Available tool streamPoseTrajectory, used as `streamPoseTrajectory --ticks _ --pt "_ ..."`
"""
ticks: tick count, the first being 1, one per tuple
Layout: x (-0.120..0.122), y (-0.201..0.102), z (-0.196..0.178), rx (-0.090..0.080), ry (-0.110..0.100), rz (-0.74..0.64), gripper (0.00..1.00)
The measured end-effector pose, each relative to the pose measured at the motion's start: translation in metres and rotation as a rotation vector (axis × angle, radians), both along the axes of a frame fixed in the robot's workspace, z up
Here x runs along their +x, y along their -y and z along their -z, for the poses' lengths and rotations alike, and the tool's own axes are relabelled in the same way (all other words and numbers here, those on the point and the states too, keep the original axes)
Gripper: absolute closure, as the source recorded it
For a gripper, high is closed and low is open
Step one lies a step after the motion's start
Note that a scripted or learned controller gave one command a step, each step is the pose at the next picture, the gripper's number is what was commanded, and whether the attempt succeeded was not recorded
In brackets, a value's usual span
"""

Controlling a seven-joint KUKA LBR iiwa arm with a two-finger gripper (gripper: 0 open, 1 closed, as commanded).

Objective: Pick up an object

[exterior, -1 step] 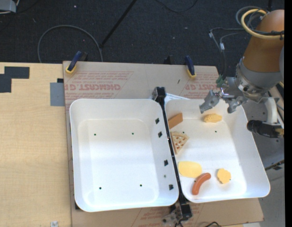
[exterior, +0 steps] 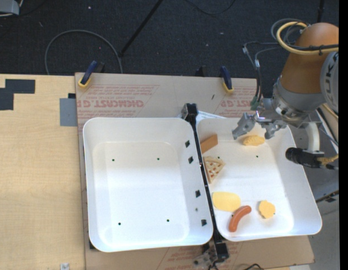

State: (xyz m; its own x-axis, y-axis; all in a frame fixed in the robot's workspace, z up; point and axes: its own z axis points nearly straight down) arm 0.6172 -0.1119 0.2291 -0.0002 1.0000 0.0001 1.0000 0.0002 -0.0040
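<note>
My gripper (exterior: pixel 256 129) hangs over the far part of the right bin (exterior: pixel 298 198), open, with its two grey fingers (exterior: pixel 240 130) spread wide. A small pale yellow food piece (exterior: pixel 253 141) lies on the bin floor just below and between the fingertips; nothing is gripped. Further left in the same bin are a brown block (exterior: pixel 208 143) against the divider and a tan waffle-like triangle (exterior: pixel 212 168). Toward the near side lie a yellow oval piece (exterior: pixel 226 201), a red-orange sausage (exterior: pixel 239 218) and a small yellow-orange piece (exterior: pixel 267 209).
The left bin (exterior: pixel 98 151) sits beside the right one, the two joined by a black-clipped rim (exterior: pixel 197 173). Both rest on a cardboard sheet (exterior: pixel 140 97) held by two clamps at its far edge. The arm's orange and grey body (exterior: pixel 309 61) rises at the right.
</note>
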Motion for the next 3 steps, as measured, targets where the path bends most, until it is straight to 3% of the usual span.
streamPoseTrajectory --ticks 2,3 --pt "0.001 0.0 -0.002 0.0 0.003 0.0 0.0" --pt "0.0 0.011 -0.022 0.0 0.005 -0.037 0.0"
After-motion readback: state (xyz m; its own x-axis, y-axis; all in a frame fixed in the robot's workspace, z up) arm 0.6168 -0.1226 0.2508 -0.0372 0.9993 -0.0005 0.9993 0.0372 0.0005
